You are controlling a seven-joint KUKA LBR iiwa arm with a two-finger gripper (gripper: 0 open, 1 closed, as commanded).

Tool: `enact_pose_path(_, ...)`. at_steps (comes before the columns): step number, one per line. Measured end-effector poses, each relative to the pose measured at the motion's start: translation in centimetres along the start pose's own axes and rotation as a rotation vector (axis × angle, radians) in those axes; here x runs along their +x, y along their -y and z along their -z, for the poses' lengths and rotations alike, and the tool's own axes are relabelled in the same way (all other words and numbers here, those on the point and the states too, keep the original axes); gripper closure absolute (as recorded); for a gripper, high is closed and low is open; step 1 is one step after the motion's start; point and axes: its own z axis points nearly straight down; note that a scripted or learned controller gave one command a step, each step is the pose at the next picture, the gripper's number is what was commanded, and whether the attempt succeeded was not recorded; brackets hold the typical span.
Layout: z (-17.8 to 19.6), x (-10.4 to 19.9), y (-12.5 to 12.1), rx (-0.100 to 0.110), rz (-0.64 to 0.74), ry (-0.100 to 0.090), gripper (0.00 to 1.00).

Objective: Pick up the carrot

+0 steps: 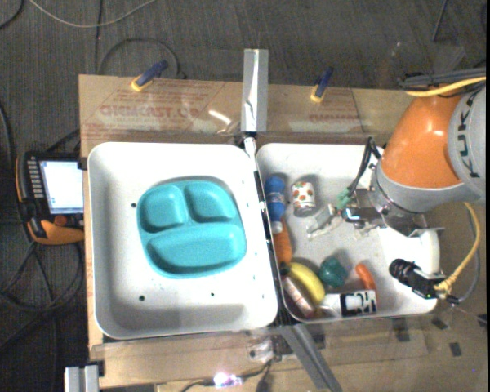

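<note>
Gripper [333, 219] hovers over right bin [343, 155], fingers spread open and holding nothing, while carrot [365, 275] lies near the bin's front edge, between teal object [333, 271] and black-and-white box [358, 303].

Two white bins sit side by side: the left bin [114, 300] holds a turquoise sectioned tray [193, 227], well away from the silvery metal gripper [331, 219]. In the right bin [327, 155], just beside the gripper, is a white cup [303, 194] with orange-red dots, and next to that a blue bottle [274, 196]. Below the gripper lie a teal object [332, 271], a yellow banana [305, 281], an orange carrot [364, 274] and a black-and-white box [357, 303]. Another orange piece [282, 244] lies at the bin's left wall. The arm [429, 149] is orange and grey.
</note>
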Motion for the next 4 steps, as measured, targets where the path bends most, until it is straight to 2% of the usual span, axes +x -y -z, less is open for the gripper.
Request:
enact_pose_path(1,-10.0,-1.4,-1.1,-0.007,0.121,0.004,0.0)
enact_pose_path(2,-9.2,-1.3,-1.1,-0.005,0.121,0.001,1.0)
enact_pose_path(3,-6.5,-0.6,-3.9,-0.001,0.134,0.0,1.0)
enact_pose_path(4,-1.3,0.1,-1.6,-0.001,-0.038,0.002,1.0)
